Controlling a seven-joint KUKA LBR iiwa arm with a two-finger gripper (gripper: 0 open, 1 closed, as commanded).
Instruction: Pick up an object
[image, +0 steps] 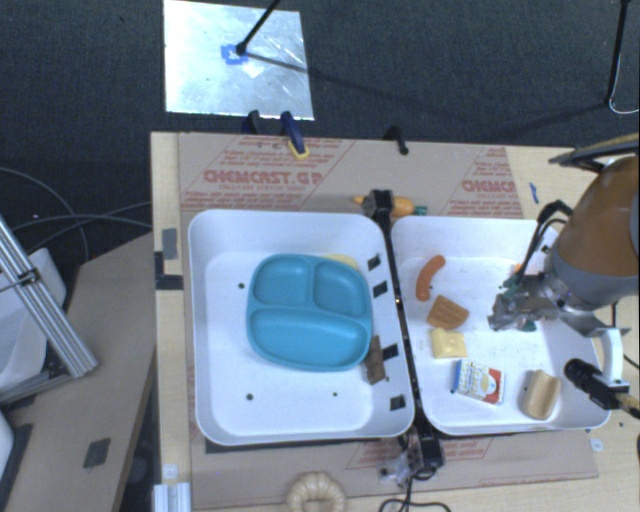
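You cannot tell how the jaws of the gripper (512, 310) stand, low in the right bin (480, 424). The wafer (447, 313) and cheese (448, 344) lie just left; a blind descent there may nudge them, not grasp.

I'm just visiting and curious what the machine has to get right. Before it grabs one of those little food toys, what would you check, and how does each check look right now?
1. Things to pick lie in the right bin: ok. Sausage, brown block, yellow block, carton and tan piece are there.
2. Gripper over that bin: ok, near its right side.
3. Gripper above one target: not ok, it is apart from every piece.
4. Fingers open: cannot tell, too blurred.
5. Pieces spaced for a grab: partly ok, but the brown and yellow blocks lie close together.
6. Gripper already holding something: cannot tell.
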